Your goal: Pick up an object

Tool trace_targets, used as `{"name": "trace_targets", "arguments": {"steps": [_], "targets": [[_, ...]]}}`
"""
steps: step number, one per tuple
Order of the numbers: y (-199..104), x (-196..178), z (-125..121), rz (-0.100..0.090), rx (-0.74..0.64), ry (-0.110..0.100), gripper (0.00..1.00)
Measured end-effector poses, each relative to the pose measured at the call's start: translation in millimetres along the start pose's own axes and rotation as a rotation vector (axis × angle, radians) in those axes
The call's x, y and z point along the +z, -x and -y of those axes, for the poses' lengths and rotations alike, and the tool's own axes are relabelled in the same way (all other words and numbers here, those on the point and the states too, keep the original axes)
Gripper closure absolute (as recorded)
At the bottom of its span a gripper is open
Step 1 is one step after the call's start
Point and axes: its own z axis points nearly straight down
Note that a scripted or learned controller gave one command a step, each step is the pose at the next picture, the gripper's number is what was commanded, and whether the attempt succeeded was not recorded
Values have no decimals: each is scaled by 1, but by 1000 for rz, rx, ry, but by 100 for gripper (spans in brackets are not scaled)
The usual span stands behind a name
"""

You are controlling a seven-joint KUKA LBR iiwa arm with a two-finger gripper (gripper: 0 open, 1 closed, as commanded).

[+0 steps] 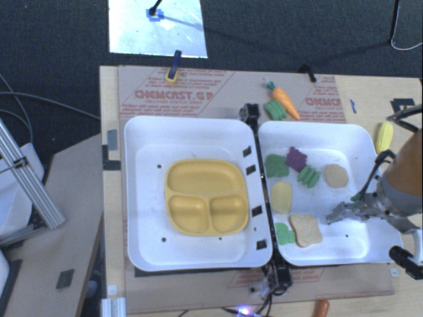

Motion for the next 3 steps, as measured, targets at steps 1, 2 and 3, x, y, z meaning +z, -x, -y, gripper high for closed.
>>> {"name": "trace_targets", "arguments": {"steps": [1, 2, 3], "targets": [[-3, -1, -72, 2, -9, 8, 0], [0, -25, 3, -1, 1, -3, 0], [-1, -35, -2, 1, -2, 3, 100]]}}
